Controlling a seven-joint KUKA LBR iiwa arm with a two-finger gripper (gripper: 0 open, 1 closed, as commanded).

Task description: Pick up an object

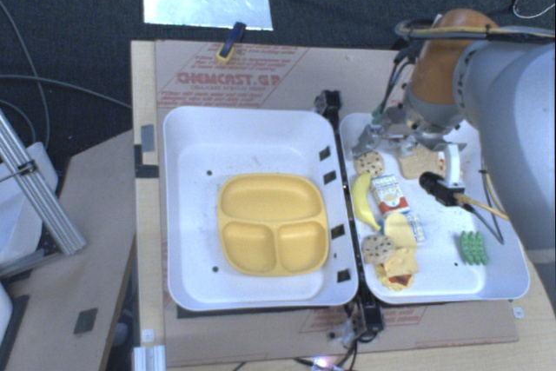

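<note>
Camera view: banana (365,202) beside cookie (369,163), carton (390,193) in right bin (504,274).

arm (512,100): cut off at right edge, I see | hides right bin (512,274) far corner | hand (395,133): fingers unclear

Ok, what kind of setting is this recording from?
Probably a robotics lab bench: a grey arm over two white bins, toy food like a banana and cookie, cardboard underlay, dark carpet.
</note>
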